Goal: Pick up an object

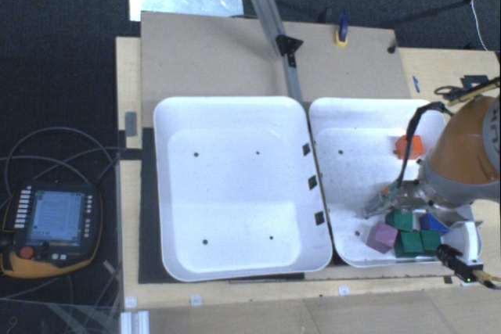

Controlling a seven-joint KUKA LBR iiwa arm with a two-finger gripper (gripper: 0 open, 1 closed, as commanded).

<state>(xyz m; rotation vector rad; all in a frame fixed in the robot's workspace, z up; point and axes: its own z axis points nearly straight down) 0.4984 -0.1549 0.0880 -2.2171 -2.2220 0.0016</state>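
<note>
My gripper (381, 203) reaches down into the right bin (344, 137), near its front right corner; the arm's orange band and grey wrist cover most of it. Just in front of the gripper lies a cluster of blocks: a purple block (382, 236), a dark green block (407, 244), a teal block (404, 220) and a blue block (432, 225). An orange block (409, 145) sits farther back in the same bin, partly behind the black cable. Nothing is visibly held between the fingers.
The left bin (235, 184) stands beside the right one, sharing a middle wall with black clips. A grey metal pole (266, 4) slants over the cardboard at the back. A teach pendant (51, 223) lies on the floor at left.
</note>
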